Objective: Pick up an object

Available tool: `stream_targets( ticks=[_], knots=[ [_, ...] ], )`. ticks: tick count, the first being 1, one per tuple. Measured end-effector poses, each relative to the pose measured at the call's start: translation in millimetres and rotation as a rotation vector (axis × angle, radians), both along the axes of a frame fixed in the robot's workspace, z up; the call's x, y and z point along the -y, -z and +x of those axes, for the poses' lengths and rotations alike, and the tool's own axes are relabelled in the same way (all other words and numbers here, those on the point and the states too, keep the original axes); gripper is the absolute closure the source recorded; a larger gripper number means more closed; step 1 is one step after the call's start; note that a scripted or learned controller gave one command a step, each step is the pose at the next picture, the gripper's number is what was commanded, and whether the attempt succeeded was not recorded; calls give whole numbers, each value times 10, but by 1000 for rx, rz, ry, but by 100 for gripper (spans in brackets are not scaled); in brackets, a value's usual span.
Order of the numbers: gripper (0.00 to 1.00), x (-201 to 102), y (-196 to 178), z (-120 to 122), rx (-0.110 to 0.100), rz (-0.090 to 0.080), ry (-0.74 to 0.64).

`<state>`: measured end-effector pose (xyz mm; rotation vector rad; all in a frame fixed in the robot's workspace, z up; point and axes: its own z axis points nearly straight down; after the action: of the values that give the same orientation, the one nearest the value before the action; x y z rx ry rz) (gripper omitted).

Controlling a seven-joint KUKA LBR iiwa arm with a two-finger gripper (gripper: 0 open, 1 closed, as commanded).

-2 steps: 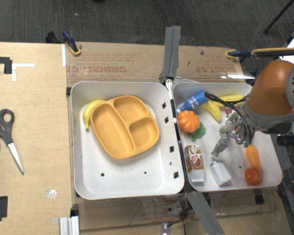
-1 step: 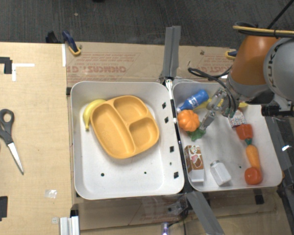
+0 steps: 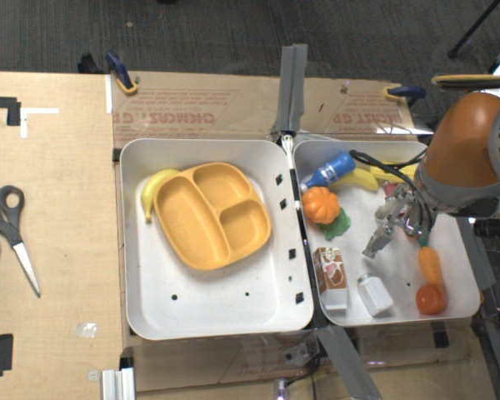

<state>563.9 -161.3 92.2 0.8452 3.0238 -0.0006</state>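
My gripper [image 3: 382, 242] hangs low over the middle of the right bin [image 3: 467, 311], fingers apart and nothing between them. Around it lie an orange pumpkin-like toy [image 3: 320, 204] on a green piece [image 3: 340, 223], a blue bottle [image 3: 328, 172], a yellow banana-like piece [image 3: 365, 179], a small brown carton [image 3: 330, 271], a white block [image 3: 373, 295], a carrot [image 3: 431, 266] and a red ball [image 3: 430, 299]. The fingertips point down toward bare bin floor between the carton and the carrot.
The left bin [image 3: 142, 307] holds a yellow divided plate [image 3: 212, 215] with a banana [image 3: 152, 192] tucked behind its left rim. Scissors [image 3: 12, 232] lie on the bench at far left. A grey divider [image 3: 290, 90] runs between the bins.
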Motion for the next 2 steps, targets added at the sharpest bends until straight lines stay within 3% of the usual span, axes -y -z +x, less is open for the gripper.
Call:
stream_targets(
  ticks=[1,2],
  knots=[
    [0,-3,-18,677,4,-1,42],
    [0,-292,36,816,-22,-4,213]
  ],
)
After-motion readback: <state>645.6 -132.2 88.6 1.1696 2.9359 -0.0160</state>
